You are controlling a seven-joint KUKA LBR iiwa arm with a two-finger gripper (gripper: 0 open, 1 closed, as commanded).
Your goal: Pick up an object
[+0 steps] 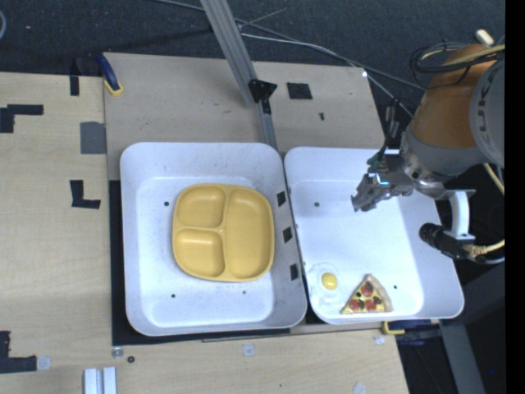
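I logged a yellow divided plate (222, 231) in the left bin (139, 220). In the right bin (410, 245), fried egg (327, 281) and pizza slice (367, 295) sat lower frame, untouched. End effector (367, 197) hovered above; finger state undeterminable. Pick not yet made.

A toy pizza slice (367, 295), triangular with red topping and a tan crust, lies flat in the right bin, well below the gripper (367, 199) in the picture. A toy fried egg (327, 281), white with a yellow yolk, lies flat just left of the slice, below and slightly left of the gripper
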